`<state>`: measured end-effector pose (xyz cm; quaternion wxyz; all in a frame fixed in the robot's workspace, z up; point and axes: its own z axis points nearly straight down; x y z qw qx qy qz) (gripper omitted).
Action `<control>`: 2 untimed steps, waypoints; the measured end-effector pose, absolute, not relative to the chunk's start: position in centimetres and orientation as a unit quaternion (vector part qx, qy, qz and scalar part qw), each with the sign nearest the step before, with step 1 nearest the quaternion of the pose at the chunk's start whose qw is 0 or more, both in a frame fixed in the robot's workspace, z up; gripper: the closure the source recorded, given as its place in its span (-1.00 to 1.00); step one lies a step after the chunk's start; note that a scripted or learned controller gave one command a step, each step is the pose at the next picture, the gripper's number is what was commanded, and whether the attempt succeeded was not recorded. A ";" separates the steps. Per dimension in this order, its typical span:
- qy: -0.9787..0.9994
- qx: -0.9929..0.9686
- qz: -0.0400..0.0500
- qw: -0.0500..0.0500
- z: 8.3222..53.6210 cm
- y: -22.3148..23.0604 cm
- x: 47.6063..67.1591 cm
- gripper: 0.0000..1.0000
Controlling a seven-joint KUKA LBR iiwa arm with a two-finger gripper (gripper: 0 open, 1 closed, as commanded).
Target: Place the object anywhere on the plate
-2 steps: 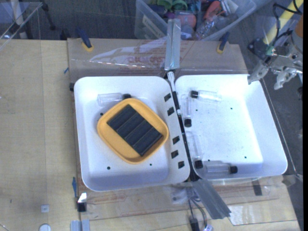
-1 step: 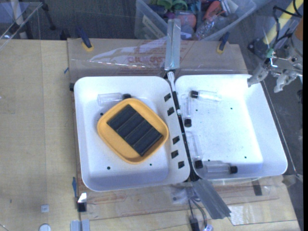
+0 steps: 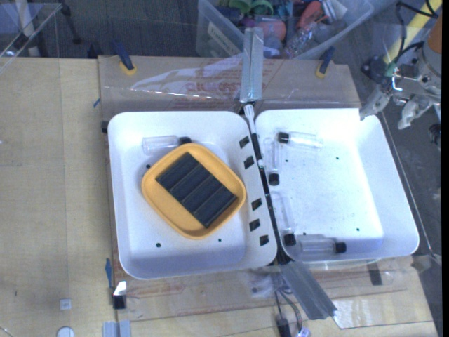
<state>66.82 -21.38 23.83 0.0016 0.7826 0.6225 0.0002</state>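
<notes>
risk: clear vials (image 3: 300, 140) hard to grip, may slip | pincer (image 3: 393, 104) at right bin's (image 3: 365, 188) far corner, state untellable | yellow plate (image 3: 193, 188) unloaded

Toy-filled clear tub (image 3: 280, 12) (behind 2 bins (image 3: 330, 209))

Robot arm end (image 3: 407, 83) at the upper right edge: pale grey and silvery metal parts, thin pale prongs pointing down, a dark cable looping above, a yellow strip and a patch of orange near the top corner
</notes>
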 end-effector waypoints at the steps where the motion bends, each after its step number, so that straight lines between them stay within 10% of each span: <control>1: 0.633 0.774 0.000 0.001 23.8 -21.4 66.8 -1.00; 2: 0.633 0.775 -0.001 0.000 24.5 -20.2 66.7 -1.00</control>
